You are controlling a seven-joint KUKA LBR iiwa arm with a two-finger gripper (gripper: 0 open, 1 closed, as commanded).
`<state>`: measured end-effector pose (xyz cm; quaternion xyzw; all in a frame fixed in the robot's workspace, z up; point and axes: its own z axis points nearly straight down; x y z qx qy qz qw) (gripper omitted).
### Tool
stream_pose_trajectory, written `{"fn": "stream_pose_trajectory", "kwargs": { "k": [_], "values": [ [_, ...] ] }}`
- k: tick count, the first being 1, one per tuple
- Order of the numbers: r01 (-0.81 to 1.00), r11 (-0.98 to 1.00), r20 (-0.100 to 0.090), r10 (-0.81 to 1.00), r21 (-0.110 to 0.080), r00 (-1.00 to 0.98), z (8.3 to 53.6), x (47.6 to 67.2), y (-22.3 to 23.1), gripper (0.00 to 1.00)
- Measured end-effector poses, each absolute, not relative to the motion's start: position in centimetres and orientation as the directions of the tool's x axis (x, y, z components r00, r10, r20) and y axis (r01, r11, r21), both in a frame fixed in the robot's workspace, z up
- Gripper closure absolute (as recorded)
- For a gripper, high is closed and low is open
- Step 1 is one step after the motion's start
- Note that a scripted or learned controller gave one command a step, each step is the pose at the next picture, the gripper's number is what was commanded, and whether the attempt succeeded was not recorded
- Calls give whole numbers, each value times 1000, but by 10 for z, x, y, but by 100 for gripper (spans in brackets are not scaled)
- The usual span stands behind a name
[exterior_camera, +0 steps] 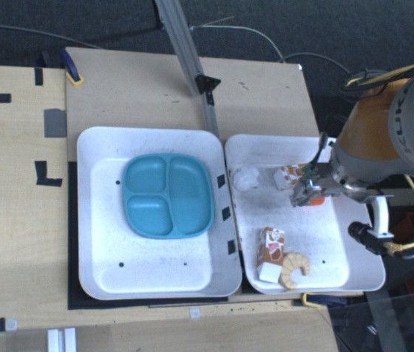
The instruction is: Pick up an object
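Two white bins sit side by side on the desk point(266, 94); the left bin point(97, 270) holds a blue divided plate point(168, 195). In the right bin point(339, 262), the jaws point(306, 189) hang over a small orange-and-white object point(292, 174), which lies directly beneath them. I cannot tell how wide they stand. A croissant point(293, 268) and a small carton point(270, 245) lie nearer the front rim.

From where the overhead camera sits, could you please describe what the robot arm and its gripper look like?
The arm is bulky and rounded, grey, with a broad orange band above the wrist. It narrows to a small, dark metallic gripper. A white bracket-like piece and a black cylindrical fitting sit on the wrist's near side, and yellow and black cables loop by the orange section.
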<state>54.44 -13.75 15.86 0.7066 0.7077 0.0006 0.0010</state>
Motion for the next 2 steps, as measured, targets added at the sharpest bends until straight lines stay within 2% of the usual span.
{"fn": "stream_pose_trajectory", "kwargs": {
  "k": [2],
  "values": [
    [1000,2,-2,1000,5,-2,274,553,-136,100]
  ]
}}
